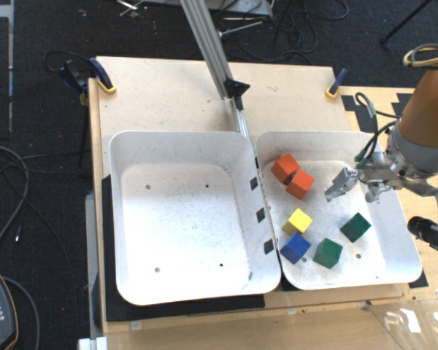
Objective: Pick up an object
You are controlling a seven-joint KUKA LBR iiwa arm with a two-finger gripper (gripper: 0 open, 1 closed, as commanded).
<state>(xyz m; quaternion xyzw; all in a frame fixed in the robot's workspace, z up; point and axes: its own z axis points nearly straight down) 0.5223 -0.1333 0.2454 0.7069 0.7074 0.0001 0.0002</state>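
On the desk [168, 93] the left bin [124, 195] sat against the right bin [394, 261], their inner walls touching. In the right bin, two orange blocks [292, 176] lay touching each other near its back left corner. Toward the front left corner a yellow block [300, 220] sat just behind a blue block [295, 248], the two touching. A green block [327, 253] lay just beside the blue one near the front edge, and a darker green block [355, 227] sat behind it, closer to the right wall. The pincer [341, 184] hung above the bin's middle, between the orange blocks and the dark green block, with nothing seen between its fingers; whether they stood apart or together could not be told. The arm [423, 133] reached in over the right wall.
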